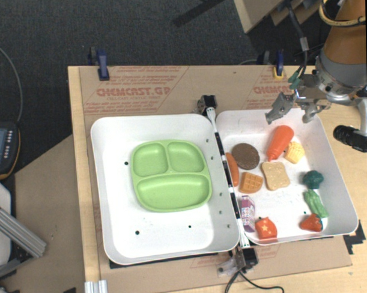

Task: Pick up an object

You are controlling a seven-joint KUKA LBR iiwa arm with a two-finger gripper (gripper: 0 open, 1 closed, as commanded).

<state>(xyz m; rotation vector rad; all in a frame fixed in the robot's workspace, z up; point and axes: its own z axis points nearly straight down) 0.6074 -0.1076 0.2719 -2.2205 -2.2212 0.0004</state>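
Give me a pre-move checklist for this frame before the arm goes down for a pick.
1. Gripper open, nothing between its fingers: ok.
2. Gripper over the right bin, at its far edge: ok.
3. Nearest target, the orange carrot, unobstructed from above: ok.
4. Carrot free of neighbours: not ok, the yellow piece touches it.
5. Green tray in the left bin, away from the gripper: ok.

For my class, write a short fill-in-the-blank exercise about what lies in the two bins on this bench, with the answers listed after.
1. The green divided plate lies in the ____ bin as the camera sees it.
2. That plate has ____ compartments.
3. The colour of the carrot lying below the claw is ____.
4. The brown round cookie lies in the same bin as the ____ slice.

Missing words: left; three; orange; bread
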